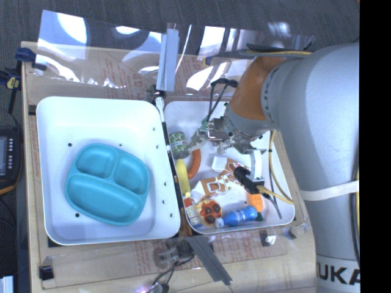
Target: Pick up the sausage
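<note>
claw [211, 133] state unclear, above sausage [194, 162], banana [182, 176] beside, can [177, 144] near, rt bin [287, 209]

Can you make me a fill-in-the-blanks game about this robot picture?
1. The blue tray sits in the ____ bin.
2. The sausage lies in the ____ bin, beside the banana.
3. The colour of the bottle near the front wall is ____.
4. The arm has a band coloured ____.

Missing words: left; right; blue; orange
</note>
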Motion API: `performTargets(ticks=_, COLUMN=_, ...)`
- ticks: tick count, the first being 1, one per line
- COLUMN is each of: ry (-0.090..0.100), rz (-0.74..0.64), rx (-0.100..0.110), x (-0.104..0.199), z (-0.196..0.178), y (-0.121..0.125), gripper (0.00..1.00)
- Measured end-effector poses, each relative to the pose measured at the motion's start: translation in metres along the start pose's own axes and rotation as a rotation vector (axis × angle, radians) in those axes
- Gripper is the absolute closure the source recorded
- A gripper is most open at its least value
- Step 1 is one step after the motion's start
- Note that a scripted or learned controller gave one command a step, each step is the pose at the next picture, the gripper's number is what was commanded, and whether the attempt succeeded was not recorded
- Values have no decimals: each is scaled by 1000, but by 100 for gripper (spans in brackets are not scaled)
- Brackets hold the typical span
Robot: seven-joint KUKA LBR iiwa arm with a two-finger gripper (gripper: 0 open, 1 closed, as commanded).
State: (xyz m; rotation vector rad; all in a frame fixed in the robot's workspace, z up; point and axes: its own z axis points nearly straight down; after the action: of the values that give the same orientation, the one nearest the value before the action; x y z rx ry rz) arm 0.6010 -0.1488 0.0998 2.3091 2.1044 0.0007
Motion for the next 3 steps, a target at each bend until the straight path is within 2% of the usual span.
performTargets(ticks=1, ry=5, rz=-5, rx=3, x=3, z=-8, y=0, gripper=100)
performTargets(ticks=2, ry=4, rz=-4, rx=3, x=3, z=-9, y=-1, gripper=0)
performTargets(ticks=3, ry=-3, rz=-48, rx=-1, x=2, z=-2, y=3, gripper=0)
